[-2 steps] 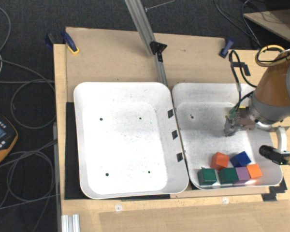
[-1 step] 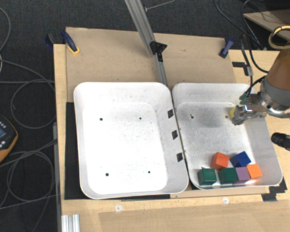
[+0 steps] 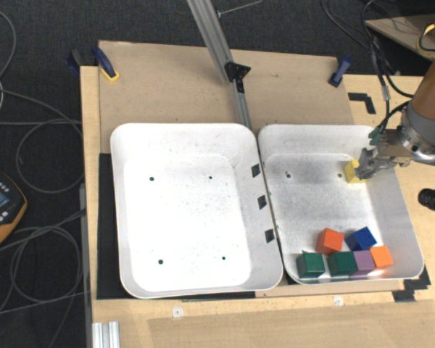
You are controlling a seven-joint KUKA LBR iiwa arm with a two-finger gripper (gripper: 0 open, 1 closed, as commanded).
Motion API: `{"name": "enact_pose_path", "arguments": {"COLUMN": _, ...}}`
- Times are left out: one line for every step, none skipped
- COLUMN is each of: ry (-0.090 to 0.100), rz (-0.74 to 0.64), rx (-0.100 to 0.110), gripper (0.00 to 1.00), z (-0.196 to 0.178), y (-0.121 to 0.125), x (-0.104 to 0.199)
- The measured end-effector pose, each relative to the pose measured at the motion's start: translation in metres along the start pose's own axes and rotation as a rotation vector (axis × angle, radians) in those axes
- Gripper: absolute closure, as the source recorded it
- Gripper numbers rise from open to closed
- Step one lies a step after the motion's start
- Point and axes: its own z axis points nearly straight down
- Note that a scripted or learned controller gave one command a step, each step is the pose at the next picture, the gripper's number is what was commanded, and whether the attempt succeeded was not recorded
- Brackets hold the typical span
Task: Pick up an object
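You see the hand low in the right bin, touching a yellow block; its grip state cannot be told.

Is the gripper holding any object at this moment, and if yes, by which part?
It cannot be told. The gripper sits right at a yellow block in the right bin, hiding the contact.

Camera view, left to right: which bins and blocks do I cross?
Left bin → right bin → dark green block → red-orange block → yellow block beside the hand → orange block.
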Motion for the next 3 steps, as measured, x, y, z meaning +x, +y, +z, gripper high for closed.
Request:
{"name": "enact_pose_path", "arguments": {"ry": 0.003, "rz": -0.005, "rx": 0.002, "gripper": 1.0, "z": 0.001, "y": 0.022, "x": 0.047}}
{"name": "enact_pose_path", "arguments": {"ry": 0.004, "rz": -0.006, "rx": 0.002, "gripper": 1.0, "z": -0.014, "y": 0.037, "x": 0.103}}
{"name": "enact_pose_path", "arguments": {"ry": 0.004, "rz": -0.006, "rx": 0.003, "gripper": 1.0, "z": -0.025, "y": 0.043, "x": 0.158}}
